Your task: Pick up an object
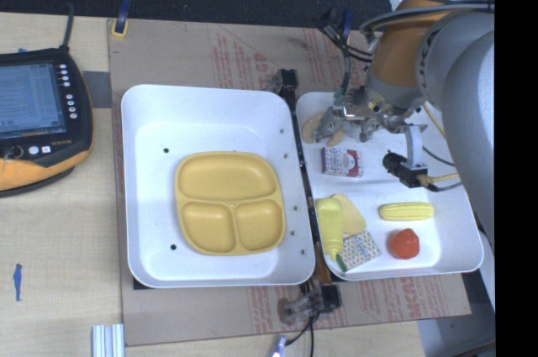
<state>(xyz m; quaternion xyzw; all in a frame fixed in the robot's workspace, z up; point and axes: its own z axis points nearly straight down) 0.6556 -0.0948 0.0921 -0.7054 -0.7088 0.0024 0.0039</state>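
Fingers [363,122] are hovering spread open at the right bin's [471,263] far end, gripping nothing we can see. We're eyeing the red-and-white packet [341,161] just below: light, soft, crinkly; pinching across its short sides looks best. Its print is reading too blurred.

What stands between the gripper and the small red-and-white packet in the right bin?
Nothing visible does. The gripper hangs at the far end of the right bin, and the red-and-white packet lies just in front of it on bare bin floor. The corn cob and tomato lie nearer the camera.
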